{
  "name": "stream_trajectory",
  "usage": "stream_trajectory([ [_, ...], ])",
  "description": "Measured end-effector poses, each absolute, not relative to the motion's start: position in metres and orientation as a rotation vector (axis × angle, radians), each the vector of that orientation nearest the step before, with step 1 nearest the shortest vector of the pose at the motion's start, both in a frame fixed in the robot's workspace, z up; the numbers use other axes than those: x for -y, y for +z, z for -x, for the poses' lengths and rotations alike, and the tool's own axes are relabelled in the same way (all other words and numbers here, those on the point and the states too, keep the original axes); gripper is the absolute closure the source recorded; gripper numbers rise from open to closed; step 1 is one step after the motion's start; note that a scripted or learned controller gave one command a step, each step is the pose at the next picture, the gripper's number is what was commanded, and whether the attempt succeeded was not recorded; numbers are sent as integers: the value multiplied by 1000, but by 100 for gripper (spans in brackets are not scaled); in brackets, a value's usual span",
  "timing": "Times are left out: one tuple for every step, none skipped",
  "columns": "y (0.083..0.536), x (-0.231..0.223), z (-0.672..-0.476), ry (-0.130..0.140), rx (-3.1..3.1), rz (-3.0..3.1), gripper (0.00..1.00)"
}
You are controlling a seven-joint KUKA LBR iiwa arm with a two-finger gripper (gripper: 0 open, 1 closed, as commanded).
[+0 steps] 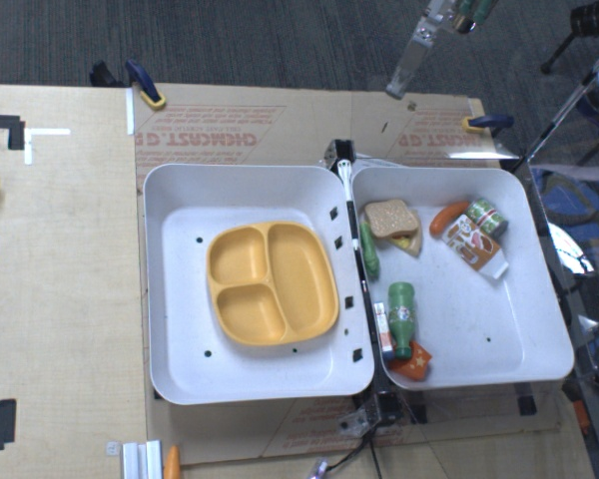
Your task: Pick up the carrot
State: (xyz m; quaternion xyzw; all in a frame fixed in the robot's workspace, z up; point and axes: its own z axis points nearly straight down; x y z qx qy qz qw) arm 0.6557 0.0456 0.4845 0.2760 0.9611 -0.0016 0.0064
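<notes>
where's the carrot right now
In the camera view, the carrot lies in the upper part of the right bin, between the sandwich on its left and the small printed packet touching its right.

One cam, fixed high above the bench (60,267), looking down at a slant, far enough back to take in both bins whole. Left bin (170,357) sits centre frame, right bin (519,337) to its right; near edge of the bench at the bottom, dark floor (230,18) across the top, so it faces away toward the far side. The arm (429,28) comes in at the top right corner. Bin edges lean slightly, so the view is skewed, not straight overhead.
</notes>
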Motion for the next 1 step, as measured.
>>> stream_trajectory([
  [494, -45, -657, -7, -3002, -860, 100],
])
